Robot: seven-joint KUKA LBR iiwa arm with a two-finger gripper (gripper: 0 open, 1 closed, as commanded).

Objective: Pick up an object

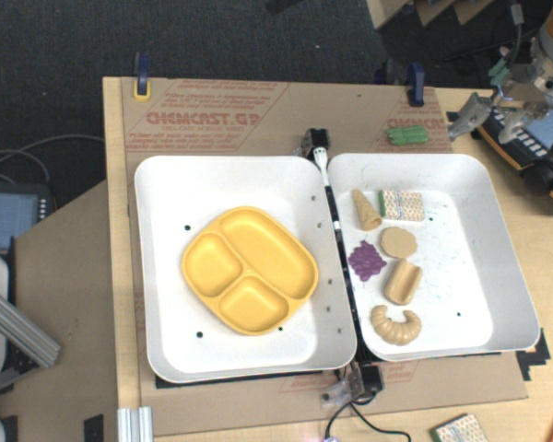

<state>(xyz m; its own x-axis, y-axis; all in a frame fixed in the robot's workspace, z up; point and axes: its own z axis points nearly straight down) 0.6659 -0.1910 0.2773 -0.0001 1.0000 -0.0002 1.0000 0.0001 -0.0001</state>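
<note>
Camera view has the small toy foods bunched near the left wall of the right shallow white bin (498,247): a tan cone (366,209), a speckled wafer block (403,205), a round beige biscuit (398,242), a purple grape cluster (366,260), a tan cylinder (403,282) and a croissant (395,325), probably loose so any suits grasping. A yellow three-compartment plastic plate (249,270) sits mid-floor of the left bin (157,210). At the bench's far right corner the gripper (498,109) is blurred and apart from everything; its opening I cannot tell.
</note>
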